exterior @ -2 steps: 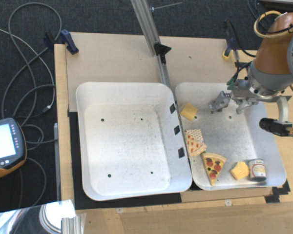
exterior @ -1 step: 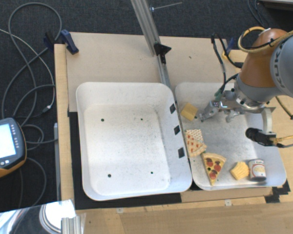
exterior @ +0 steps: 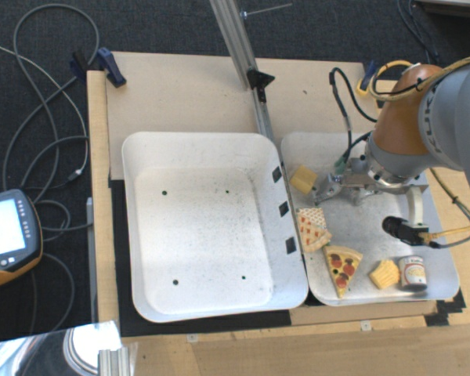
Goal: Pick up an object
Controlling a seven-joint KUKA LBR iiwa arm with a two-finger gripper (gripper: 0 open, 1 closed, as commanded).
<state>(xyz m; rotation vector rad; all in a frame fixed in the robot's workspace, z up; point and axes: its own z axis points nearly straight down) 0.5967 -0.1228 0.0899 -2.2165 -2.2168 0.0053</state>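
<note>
My tool (exterior: 327,188) hangs over the right bin (exterior: 362,229), just beside the yellow block (exterior: 303,180), presumably lined up for grasping it. Whether it is apart or together, I cannot tell.

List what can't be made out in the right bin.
1. Far corner of the right bin: camera view, covered by the arm.
2. Label on the small can: camera view, too small and blurred to read.
3. Whether the gripper touches the yellow block: camera view, too small to tell.
</note>
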